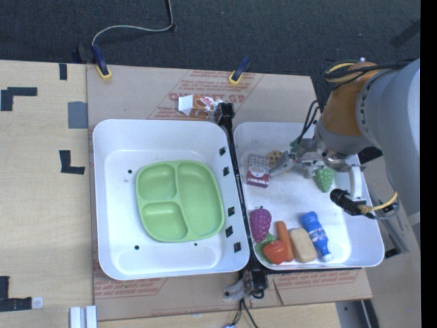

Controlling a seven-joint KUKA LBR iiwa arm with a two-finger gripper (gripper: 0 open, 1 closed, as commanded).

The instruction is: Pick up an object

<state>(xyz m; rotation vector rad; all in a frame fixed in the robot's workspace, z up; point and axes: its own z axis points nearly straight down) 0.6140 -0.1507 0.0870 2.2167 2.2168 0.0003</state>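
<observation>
The worktop [41,203] was light wood with a brown cardboard sheet under two white bins. The big grey arm [382,115] came in from the right side of the frame, with its orange band near the upper right. The left bin [116,142] sat in the middle of the frame. The right bin [293,197] sat just beside it, touching along a black strip.

A green plate [181,201] with three parts lay flat in the left bin.

The gripper [281,162] pointed left, low over the upper part of the right bin. Its tips were right by a small tan cookie [274,158]. I could not tell if the gripper was apart or pinched, or if it held the cookie.

A small red and white packet [258,171] lay just left of the gripper. A green toy [324,179] sat near the wrist.

Along the bottom of the right bin were a blue bottle [316,234], a tan bread roll [302,244], a carrot [283,236], a red tomato [276,251] and purple grapes [260,223], close together.
</observation>
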